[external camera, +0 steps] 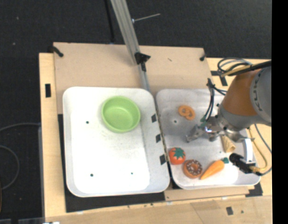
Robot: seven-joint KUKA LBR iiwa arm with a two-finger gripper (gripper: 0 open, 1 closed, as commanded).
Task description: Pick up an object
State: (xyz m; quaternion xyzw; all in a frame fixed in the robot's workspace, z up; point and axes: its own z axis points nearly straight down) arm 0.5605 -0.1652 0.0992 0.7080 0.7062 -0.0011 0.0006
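Two shallow white bins sit side by side on the bench. The left bin [78,171] holds a single thing: a light green bowl [120,114], upright, set in the bin's upper middle, well apart from the walls.

The right bin [169,99] holds the small toys. An orange pretzel [186,111] lies flat near the bin's upper middle. At the lower left, close to the wall shared with the other bin, stands a red tomato [176,156] with a green top. Just beside it, lower and to the right, lies a round brown donut [193,168] with speckled icing. A carrot [213,169] lies tilted with its thick end at the upper right, its thin end just beside the donut; whether the two touch is hard to judge from this slant. A pale, cream-coloured piece [228,144] shows near the bin's right side, partly hidden by the arm.

The arm reaches in from the right, its orange band above the wrist over the right bin's edge. The gripper [194,135] is low in the middle of the right bin, between the pretzel and the tomato, pointing left. Its fingers look spread a little, with bare bin floor between them and none of the toys in the gap.
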